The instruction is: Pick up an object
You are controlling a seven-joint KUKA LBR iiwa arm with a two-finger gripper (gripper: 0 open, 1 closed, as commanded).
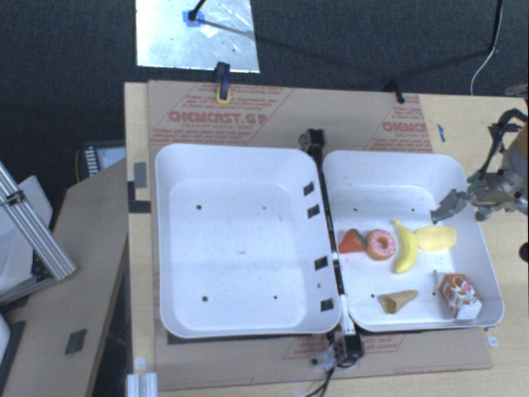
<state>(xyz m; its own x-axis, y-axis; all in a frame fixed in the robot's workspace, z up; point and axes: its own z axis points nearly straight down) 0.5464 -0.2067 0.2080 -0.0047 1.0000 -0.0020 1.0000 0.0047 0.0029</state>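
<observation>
Hovering at right bin (388, 165) edge, gripper (447, 206) above lemon (436, 237), probably to approach it; nothing between fingers, opening width cannot tell. Banana (405, 248) touching lemon.

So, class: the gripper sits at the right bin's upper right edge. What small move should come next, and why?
Probably lower the gripper slightly left onto the yellow lemon-like toy. That is the nearest object, just below its tip, and nothing is yet between its fingers.

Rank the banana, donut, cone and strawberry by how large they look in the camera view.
Largest to smallest:
1. banana
2. donut
3. cone and strawberry look about alike, so I leave them unranked.
</observation>
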